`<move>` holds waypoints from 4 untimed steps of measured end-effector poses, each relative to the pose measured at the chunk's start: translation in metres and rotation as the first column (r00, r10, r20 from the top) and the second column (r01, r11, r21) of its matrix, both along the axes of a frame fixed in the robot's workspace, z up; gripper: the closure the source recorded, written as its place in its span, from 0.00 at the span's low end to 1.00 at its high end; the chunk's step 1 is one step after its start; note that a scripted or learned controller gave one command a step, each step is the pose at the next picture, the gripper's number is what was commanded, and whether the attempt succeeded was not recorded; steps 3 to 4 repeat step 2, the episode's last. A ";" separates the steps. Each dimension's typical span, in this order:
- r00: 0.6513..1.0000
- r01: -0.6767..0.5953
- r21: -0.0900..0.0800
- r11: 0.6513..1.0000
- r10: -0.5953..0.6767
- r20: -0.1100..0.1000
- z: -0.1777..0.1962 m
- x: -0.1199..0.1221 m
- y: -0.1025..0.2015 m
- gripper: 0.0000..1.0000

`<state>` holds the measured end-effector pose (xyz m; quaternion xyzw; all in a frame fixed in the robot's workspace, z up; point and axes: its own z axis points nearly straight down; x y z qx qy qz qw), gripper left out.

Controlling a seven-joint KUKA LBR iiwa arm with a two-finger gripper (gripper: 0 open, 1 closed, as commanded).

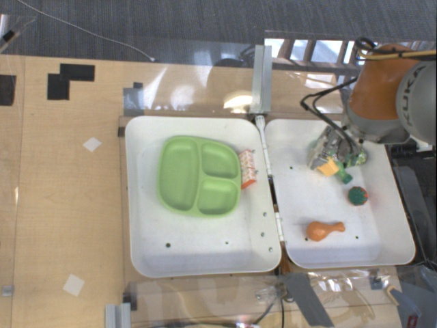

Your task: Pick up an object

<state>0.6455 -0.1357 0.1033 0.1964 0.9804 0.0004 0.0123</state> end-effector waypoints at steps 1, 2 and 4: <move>0.940 0.342 0.009 0.940 -0.341 -0.014 0.086 -0.026 0.078 1.00; 0.967 0.255 0.008 0.967 -0.255 -0.015 0.122 -0.127 0.112 1.00; 0.967 0.255 0.008 0.967 -0.255 -0.015 0.122 -0.127 0.112 1.00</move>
